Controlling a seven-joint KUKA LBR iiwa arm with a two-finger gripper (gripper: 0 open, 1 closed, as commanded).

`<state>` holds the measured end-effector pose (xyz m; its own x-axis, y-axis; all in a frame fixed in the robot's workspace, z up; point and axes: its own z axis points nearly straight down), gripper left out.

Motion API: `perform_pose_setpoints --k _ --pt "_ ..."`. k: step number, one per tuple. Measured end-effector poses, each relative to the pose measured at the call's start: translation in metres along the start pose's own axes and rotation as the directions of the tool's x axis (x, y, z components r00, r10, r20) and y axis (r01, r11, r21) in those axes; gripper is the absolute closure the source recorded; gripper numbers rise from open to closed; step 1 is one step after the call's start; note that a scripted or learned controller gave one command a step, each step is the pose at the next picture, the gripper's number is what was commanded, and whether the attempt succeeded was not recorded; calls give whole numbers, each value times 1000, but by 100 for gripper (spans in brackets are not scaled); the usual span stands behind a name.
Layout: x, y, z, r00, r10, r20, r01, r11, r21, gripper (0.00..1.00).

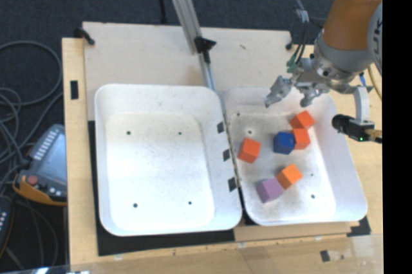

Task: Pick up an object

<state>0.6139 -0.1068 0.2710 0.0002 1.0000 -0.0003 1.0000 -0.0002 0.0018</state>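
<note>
The gripper (293, 94) is held spread and empty above the right bin (341, 202), where the blocks are gathered, the orange block (302, 119) nearest.

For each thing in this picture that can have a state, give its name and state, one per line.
hand: open, holding nothing, above the right bin's far end
right bin: holds six blocks
blue block: touching an orange block
purple block: beside an orange block
left bin: no blocks inside

The right bin (341, 202) holds six small blocks: a blue cube (284, 142) touching two orange ones (301, 119) (300, 137), a lone orange cube (249, 150), and a purple block (269, 190) (tilted) touching another orange (290, 175).
</note>
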Motion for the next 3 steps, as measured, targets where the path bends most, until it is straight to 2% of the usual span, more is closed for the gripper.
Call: perform_pose_setpoints --k 1,2,3 --pt "-1 1 -11 1000 0 1 0 1000 -3 100" --pt "49 -17 -39 1000 -8 -1 8 1000 -4 100" --pt "14 -14 147 1000 3 3 -3 1000 -8 100"
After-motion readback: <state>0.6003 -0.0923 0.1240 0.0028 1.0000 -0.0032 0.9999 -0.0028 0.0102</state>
